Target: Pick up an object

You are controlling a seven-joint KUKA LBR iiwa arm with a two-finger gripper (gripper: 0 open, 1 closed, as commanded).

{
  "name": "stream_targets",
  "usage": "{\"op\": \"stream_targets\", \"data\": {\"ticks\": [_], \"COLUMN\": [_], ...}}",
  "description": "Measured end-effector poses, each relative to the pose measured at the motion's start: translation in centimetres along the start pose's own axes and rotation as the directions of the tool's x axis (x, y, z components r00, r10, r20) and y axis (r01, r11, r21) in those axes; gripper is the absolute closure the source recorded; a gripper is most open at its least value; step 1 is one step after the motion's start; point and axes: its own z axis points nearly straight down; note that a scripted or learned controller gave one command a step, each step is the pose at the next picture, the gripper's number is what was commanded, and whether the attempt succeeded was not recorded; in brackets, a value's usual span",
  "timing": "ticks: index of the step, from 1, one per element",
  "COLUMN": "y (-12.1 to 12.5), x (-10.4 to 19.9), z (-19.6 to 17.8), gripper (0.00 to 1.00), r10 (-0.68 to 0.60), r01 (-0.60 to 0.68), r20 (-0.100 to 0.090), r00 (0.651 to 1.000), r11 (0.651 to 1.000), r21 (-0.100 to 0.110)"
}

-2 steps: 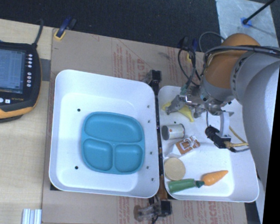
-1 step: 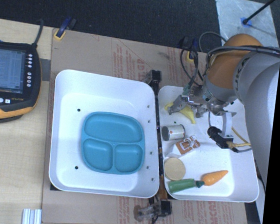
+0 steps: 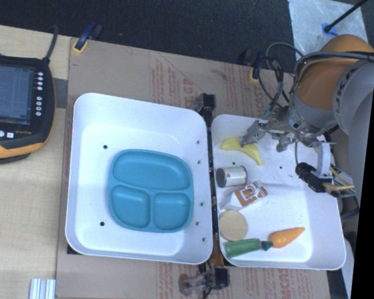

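The grey arm with the orange band reaches in over the far side of the right white shallow bin (image 3: 325,258). Its hand (image 3: 250,140) is low, at the yellow plastic banana (image 3: 242,149), which lies near the far left corner of this bin. One dark finger seems to touch the upper side of the banana, but whether the fingers are spread or closed cannot be told, and the banana is not clearly seen between them.

In judgement, the step in hand is the approach and the closing on the banana. To do it well, the hand should come straight down with one finger on each long side of the banana, across its narrow width and not along its length. The curved shape can slip out at one end, so the grip is better near the middle of the curve. The bin wall is just beside, so the hand should keep off it.

The small silver metal can (image 3: 231,176) lies near, on its side, and it may roll if it is pushed. The orange plastic carrot (image 3: 287,236) and the green marker (image 3: 246,247) are well apart, at the near side. The left white bin (image 3: 84,231) holds a blue divided plastic plate (image 3: 150,189). The lift should be slow, and vertical at first.
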Motion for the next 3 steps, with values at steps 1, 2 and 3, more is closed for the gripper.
{"op": "stream_targets", "data": {"ticks": [1,2,3], "y": [-0.1,-0.2,-7.9], "x": [1.9,1.8,5.6], "z": [3.9,2.8,-6.2], "gripper": [0.0,1.0,1.0], "r10": [-0.003,-0.005,-0.002], "r01": [0.003,0.005,0.002], "r20": [0.0,0.0,0.0], "r00": [1.0,1.0,1.0], "r11": [1.0,1.0,1.0], "r21": [0.004,0.011,0.001]}}
